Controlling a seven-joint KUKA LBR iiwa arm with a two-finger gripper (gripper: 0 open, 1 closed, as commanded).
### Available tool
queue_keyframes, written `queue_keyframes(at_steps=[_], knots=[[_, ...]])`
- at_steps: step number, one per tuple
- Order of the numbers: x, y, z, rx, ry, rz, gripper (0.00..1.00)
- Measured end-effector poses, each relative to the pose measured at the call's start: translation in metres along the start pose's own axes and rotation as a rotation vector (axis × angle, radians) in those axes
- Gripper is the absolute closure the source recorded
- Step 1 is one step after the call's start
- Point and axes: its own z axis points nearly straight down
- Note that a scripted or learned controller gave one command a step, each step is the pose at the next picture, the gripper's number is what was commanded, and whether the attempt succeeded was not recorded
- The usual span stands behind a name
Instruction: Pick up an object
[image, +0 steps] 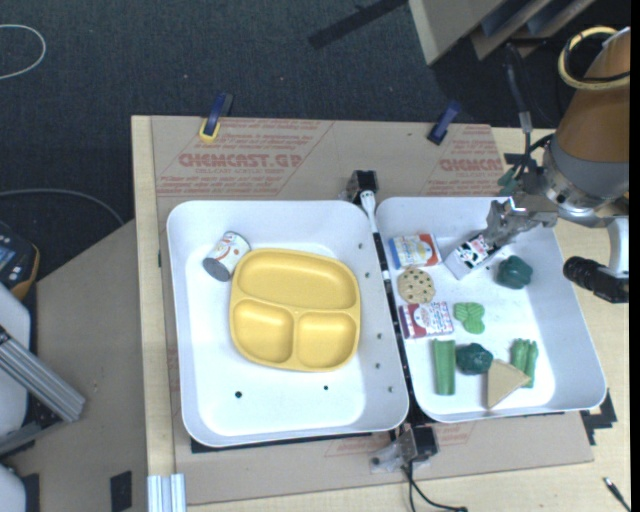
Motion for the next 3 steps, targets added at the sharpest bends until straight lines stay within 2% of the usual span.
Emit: queue_keyframes(at_steps=[1, 2, 3], knots=[[0.047, -0.014, -0.001, 0.009, 0.004, -0.003, 1.0], [0.084, -0.041, -0.007, 0.009, 0.004, -0.002, 1.0], [0.114, -0.057, -0.006, 0.01, 0.004, -0.002, 1.0]])
